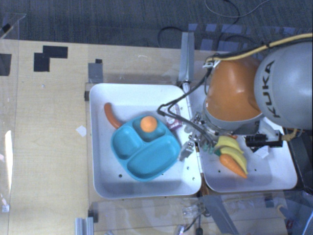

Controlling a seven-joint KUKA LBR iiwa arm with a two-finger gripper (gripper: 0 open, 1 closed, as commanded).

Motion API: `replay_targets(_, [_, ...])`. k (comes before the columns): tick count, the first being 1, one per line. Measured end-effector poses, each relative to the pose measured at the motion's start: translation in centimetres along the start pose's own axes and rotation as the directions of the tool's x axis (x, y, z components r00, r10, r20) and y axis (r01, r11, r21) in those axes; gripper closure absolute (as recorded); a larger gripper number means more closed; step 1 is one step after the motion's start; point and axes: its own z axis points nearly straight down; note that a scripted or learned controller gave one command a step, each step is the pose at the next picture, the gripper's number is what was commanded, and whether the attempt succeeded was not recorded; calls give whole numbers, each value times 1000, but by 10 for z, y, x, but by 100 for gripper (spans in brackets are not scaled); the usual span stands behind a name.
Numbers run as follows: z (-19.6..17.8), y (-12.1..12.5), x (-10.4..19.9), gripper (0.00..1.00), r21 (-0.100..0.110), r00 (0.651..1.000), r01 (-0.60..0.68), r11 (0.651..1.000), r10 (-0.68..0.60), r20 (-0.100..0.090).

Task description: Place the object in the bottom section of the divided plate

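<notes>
Carrot [233, 164] and banana [232, 147] lie touching in right bin [274, 180], near its left wall. Blue divided plate [145, 148] sits in left bin [146, 190]; large bottom section bare. Gripper [187, 151] hangs low over plate's right rim at bin divider; finger state cannot tell. Orange ball [148, 124] rests in plate's upper right section. Sausage [111, 115] lies beside plate's upper left. Arm [254, 92] reaches from right, wrist bent down.

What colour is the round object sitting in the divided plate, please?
Orange: the round object lies in the upper section of the blue divided plate, in the camera view.
</notes>
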Motion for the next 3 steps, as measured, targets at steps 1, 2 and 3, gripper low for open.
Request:
replay_targets(1, [-12,2,-2,100,-5,1000,-1,1000,1,7])
replay_targets(2, [-12,2,-2,0,-5,1000,-1,1000,1,7])
replay_targets(3, [-24,4,-4,100,-10,1000,-2,1000,2,13])
